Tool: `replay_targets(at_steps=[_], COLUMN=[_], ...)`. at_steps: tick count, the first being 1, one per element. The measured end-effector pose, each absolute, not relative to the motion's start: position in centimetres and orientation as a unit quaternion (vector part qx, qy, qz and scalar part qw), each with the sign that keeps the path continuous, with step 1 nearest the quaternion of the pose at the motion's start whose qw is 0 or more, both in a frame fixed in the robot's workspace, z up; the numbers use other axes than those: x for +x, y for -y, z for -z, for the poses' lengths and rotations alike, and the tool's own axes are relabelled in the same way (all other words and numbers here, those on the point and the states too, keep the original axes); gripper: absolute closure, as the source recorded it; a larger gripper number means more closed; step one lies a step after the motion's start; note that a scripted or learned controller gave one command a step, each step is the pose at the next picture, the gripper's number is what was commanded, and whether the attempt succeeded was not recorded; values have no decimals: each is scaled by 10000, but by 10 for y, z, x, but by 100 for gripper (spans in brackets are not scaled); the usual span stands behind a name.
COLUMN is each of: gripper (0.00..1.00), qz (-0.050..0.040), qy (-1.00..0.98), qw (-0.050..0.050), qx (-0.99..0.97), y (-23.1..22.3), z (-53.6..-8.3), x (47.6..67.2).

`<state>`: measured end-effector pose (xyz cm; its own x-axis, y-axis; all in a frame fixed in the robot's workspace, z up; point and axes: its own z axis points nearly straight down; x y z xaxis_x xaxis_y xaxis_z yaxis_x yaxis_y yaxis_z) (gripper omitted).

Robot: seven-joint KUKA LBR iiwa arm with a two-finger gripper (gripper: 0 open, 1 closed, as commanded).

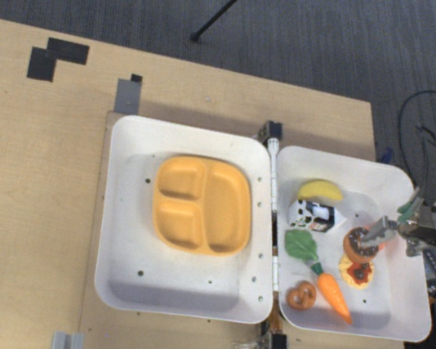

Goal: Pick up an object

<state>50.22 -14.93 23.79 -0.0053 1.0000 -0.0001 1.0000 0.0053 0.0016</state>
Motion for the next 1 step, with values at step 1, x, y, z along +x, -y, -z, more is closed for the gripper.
replay_targets(at_steps=[1], gripper=[0], qz=[-36], qy=[-7497], qw=[74], qx=[6617], y=[134], z=[-101], x=[492])
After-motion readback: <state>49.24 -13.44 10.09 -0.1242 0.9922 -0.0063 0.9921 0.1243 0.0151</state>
